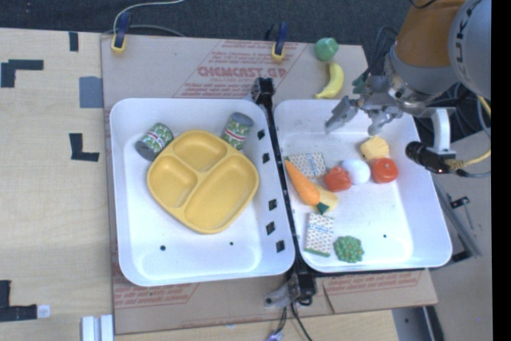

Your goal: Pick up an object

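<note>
My gripper [358, 118] hangs open over the back of the right bin [415, 247], with nothing between its fingers. Just in front of it lie a yellow piece [374, 148], a white egg [357, 171], a red tomato [385, 170] and a smaller red piece [337, 180]. Further left an orange carrot [303, 183] lies beside a patterned cracker [310, 164]. Near the bin's front sit a second patterned cracker [320, 235] and a green broccoli [348, 249].
The left bin [128, 196] holds a yellow divided plate [203, 180] and two small cans [154, 140] [237, 130]. A banana [331, 81] and a green ball [326, 49] lie on the cardboard behind the right bin. Clamps and a cable sit at the back edge.
</note>
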{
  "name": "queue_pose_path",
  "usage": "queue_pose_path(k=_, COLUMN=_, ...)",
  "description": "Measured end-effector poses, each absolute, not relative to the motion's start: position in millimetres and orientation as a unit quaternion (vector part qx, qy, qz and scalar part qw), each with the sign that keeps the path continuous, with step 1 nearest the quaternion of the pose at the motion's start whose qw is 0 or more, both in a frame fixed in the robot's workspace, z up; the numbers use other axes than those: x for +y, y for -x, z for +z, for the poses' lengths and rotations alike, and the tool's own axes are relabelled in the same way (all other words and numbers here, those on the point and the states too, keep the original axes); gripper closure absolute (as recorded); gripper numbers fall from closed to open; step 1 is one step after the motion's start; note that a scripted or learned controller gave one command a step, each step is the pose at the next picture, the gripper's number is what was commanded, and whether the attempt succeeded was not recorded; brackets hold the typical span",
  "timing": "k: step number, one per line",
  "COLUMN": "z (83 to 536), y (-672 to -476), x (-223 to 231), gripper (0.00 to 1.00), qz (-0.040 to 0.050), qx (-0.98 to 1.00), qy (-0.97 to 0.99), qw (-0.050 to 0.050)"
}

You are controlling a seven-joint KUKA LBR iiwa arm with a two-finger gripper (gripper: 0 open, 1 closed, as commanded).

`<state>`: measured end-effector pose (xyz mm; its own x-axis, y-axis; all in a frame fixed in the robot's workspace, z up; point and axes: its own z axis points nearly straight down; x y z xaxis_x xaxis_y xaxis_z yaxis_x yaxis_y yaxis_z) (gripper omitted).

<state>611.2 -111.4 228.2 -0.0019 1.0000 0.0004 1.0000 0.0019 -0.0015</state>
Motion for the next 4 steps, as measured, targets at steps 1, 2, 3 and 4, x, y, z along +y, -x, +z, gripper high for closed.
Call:
queue_pose_path(k=1, z=147, y=-526.3, x=-174, gripper=0.00, qz=0.0011, qx=-0.707, qy=0.707, qw=0.001)
queue_pose_path(k=2, z=87, y=-587.0, x=-134, gripper=0.00, qz=-0.0017, qx=-0.708, qy=0.706, qw=-0.002)
queue_pose_path(k=3, z=96, y=-586.9, x=-135, gripper=1.00, qz=-0.0010, qx=-0.708, qy=0.706, qw=-0.002)
queue_pose_path(k=4, z=185, y=-546.6, x=-65, gripper=1.00, qz=-0.0003, qx=-0.708, qy=0.706, qw=0.000)
